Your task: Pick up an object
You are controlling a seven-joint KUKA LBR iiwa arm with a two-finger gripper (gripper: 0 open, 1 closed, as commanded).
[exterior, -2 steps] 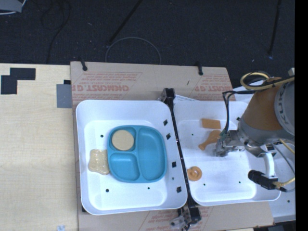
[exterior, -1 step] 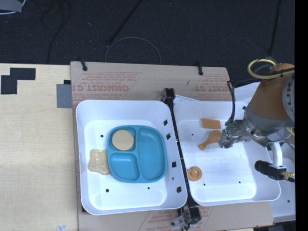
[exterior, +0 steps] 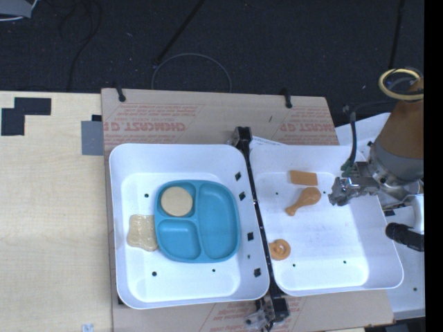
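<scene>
- A pale wooden bench (exterior: 48,206) with two white bins is seen against dark carpet.
- Nearest, an orange ring (exterior: 279,249) lies in the right bin (exterior: 325,268).
- Beyond it, a spoon-shaped piece (exterior: 304,200) lies near the gripper (exterior: 340,191); the approach appears unfinished, descent judged necessary.
- Gripper state: cannot be told, too small.

Two white bins: left bin (exterior: 131,185), right bin (exterior: 332,268).
One blue divided plate (exterior: 208,230), three compartments.
One round tan cracker (exterior: 176,201) on the plate.
One pale yellow piece (exterior: 142,232) beside the plate.
Three orange-brown items in the right bin: one block (exterior: 303,178), one spoon-shaped piece (exterior: 305,199), one ring (exterior: 279,249).
</scene>
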